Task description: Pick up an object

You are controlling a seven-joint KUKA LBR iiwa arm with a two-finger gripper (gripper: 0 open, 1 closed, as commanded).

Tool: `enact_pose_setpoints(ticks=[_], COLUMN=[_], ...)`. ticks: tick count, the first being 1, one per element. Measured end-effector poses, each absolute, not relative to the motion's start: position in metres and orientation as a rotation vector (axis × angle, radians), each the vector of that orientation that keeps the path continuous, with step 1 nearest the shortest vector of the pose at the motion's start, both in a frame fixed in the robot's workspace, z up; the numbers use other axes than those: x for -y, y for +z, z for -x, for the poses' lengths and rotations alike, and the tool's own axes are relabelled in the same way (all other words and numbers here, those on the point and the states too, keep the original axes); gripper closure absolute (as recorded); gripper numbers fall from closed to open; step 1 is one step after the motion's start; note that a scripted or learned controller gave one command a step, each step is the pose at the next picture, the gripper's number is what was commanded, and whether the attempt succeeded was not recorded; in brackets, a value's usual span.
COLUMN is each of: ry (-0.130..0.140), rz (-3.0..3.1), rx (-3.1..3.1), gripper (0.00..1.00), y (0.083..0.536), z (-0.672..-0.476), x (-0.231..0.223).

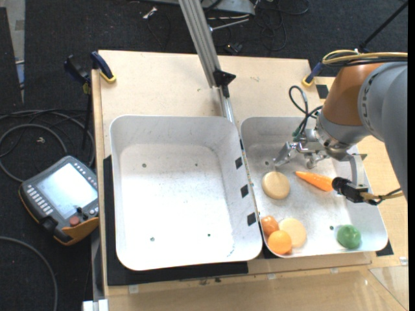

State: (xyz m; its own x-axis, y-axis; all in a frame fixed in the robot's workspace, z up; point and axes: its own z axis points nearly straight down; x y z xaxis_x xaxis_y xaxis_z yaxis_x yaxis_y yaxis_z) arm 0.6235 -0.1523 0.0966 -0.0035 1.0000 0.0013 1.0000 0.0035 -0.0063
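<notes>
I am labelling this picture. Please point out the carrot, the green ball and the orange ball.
carrot [314, 181], camera view, middle of its body
green ball [349, 236], camera view, its top
orange ball [279, 242], camera view, its top

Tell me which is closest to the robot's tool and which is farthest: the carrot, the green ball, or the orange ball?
Measured from the tool in the camera view:
1. Carrot, lying just right of and below the tool in the right bin.
2. Orange ball, at the bin's near edge by the divider.
3. Green ball, in the bin's near right corner.

carrot [314, 181] right of potato [276, 185], in right bin [259, 135]
</notes>
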Motion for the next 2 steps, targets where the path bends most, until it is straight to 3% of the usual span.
enact_pose_setpoints(ticks=[1,2], ry=[0.001,-0.002], rz=[2.220,2.223], rx=[2.223,2.223], gripper=[0.00,1.00], y=[0.095,0.106], z=[-0.624,-0.624], x=[0.152,0.152])
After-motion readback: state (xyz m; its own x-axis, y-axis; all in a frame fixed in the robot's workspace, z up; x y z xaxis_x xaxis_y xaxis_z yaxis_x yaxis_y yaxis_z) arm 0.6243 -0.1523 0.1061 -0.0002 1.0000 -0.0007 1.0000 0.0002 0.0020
